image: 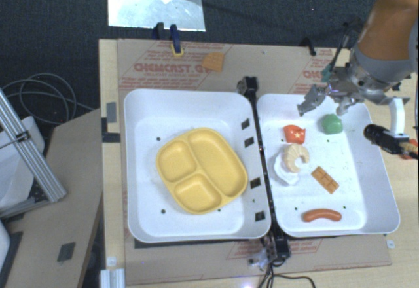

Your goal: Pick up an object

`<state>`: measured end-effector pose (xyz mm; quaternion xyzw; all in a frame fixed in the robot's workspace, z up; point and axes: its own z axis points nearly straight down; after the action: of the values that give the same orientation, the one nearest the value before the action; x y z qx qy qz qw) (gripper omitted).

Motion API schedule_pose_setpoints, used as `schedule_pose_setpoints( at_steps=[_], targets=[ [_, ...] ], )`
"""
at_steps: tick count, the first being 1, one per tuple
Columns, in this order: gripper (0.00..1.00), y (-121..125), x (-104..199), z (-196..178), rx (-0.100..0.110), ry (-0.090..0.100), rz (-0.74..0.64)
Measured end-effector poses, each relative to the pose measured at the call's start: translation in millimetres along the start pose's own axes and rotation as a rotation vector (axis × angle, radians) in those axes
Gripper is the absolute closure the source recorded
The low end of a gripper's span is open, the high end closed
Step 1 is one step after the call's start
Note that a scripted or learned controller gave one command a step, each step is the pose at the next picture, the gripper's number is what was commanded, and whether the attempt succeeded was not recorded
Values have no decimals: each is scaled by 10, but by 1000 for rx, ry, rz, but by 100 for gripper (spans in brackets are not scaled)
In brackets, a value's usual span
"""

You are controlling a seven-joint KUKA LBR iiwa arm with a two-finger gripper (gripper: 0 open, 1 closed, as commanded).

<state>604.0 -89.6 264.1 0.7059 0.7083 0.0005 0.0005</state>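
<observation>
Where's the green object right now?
The green object lies in the right bin, near its far edge, just below the gripper and right of the red piece.

In the right bin [376, 169]: a green ball [332, 124] near the far edge, a red piece [294, 133], a croissant [294, 157], a waffle [325, 179], and a sausage [321, 215] by the near edge.

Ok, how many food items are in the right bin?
5: green piece at the top, red piece left of it, white piece mid-left, brown waffle centre, sausage at the bottom.
</observation>
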Motion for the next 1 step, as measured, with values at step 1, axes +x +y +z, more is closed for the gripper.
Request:
schedule_pose_setpoints(
  at_steps=[1],
  targets=[
    [0, -866, -430, 860, 13, 1, 9]
  ],
)
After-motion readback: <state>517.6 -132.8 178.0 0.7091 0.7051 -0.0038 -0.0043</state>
